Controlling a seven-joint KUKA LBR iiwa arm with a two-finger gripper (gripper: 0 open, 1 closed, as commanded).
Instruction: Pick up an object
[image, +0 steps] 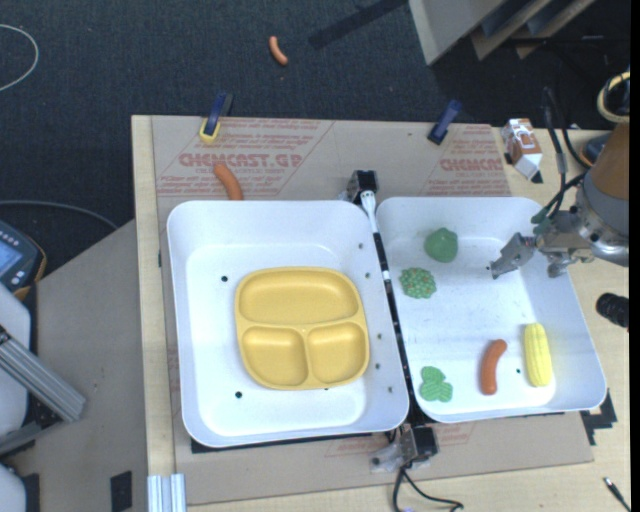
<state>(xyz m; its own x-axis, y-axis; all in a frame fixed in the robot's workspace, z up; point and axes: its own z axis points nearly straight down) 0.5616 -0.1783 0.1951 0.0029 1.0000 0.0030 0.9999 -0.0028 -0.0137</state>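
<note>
Green ball (440, 244), round and slightly lumpy, sits near back of right bin (470, 215), closest item to tool (522, 254). Tool hovers over bin's back right, well apart from ball, carrying nothing; finger spread cannot be told. Risks: rolling away under off-centre contact; snagging speckled green piece (418, 283) just in front. Sausage (491, 366) and corn (537, 354) near front.

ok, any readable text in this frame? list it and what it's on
"CHEMCAST G P" in red, printed on the brown board behind the left bin.
A second red print on the board behind the right bin: too blurred to read.
Small box at the board's corner: print too small to read.
</note>
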